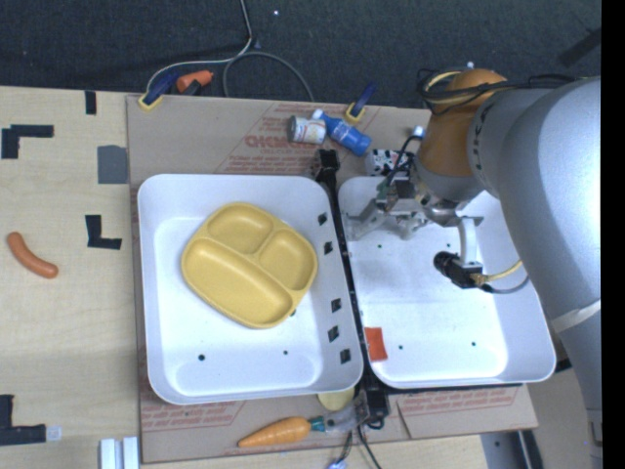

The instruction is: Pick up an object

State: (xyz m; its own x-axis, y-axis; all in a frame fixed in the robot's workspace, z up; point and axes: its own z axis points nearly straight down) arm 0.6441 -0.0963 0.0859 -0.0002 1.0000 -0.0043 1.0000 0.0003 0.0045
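White left bin (161,262) holds yellow tray (251,262); jaws (391,221), state unclear, near right bin's (469,350) far edge.

Robot lab/test bench, not a home. Cardboard sheet (283,145) clamped at 12 o'clock w/ spring clamps (176,84), two white bins (156,262) butted together at centre. Black tape marks (27,137) on wood bench at 9 o'clock. Loose cables (249,27) at 12. Toy props: sausage (31,255) at 9, carrot (275,432) at 6.
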